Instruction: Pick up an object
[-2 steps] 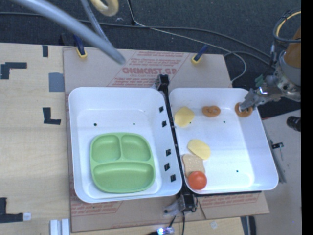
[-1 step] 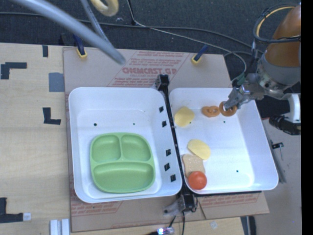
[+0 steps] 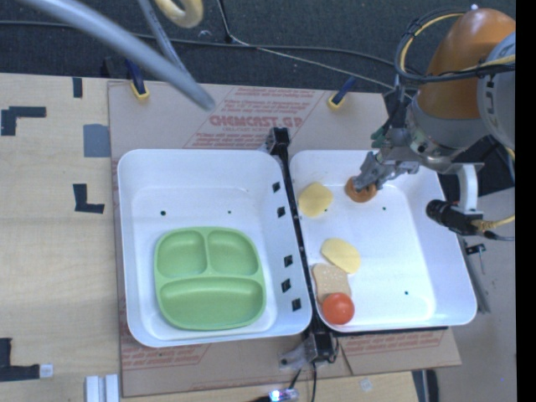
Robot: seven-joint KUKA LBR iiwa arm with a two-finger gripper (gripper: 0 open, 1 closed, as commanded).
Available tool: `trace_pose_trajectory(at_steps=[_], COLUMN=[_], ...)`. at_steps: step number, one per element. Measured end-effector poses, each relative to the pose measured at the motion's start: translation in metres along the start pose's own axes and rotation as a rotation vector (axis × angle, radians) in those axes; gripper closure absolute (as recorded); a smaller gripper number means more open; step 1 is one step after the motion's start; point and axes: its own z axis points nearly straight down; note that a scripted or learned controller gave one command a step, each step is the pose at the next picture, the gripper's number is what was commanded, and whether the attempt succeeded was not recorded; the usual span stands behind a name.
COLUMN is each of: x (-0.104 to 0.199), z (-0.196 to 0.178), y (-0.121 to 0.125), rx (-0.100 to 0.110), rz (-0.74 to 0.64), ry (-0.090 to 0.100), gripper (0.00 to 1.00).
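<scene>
Bright, even overhead light; the 2 white bins (image 3: 377,304) glare slightly and cast soft shadows. The image is grainy, and a grey pole (image 3: 100,32) at the top is blurred.

We see the gripper (image 3: 366,184) cover the top of a small round brown piece (image 3: 361,194), so we cannot name it. The arm (image 3: 469,65) runs off the right edge. The red tomato (image 3: 338,309) overlaps the tan slice (image 3: 329,279).
</scene>
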Motion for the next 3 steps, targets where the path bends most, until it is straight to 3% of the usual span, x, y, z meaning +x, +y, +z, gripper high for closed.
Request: trace_pose_trajectory(at_steps=[3], x=[0.143], z=[0.03], y=[0.025], rx=[0.0], rz=[0.001], ry=[0.0], gripper=[1.0])
